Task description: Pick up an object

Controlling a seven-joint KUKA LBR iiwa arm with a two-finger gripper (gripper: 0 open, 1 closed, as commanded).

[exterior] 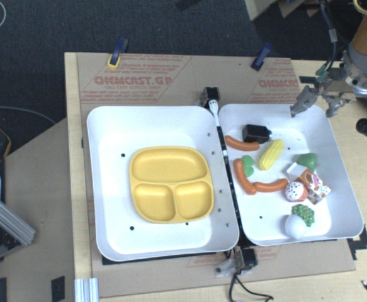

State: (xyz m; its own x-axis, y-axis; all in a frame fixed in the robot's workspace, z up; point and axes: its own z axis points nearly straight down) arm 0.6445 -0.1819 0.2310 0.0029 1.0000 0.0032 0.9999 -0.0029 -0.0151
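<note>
Gripper [316, 104] spread wide, holding nothing, above right bin [344, 187]; corn [271, 154] long axis slants upper-right

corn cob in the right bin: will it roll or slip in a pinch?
The corn looks like a rounded, tapered toy, so it may roll if nudged sideways. Its glossy surface suggests slipping under a tip pinch. Probably light and stiff; it lies close to a sausage.

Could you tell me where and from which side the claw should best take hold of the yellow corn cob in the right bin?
Probably across the middle of the corn cob, from above: it lies flat and slanted, and its long sides look open.
</note>
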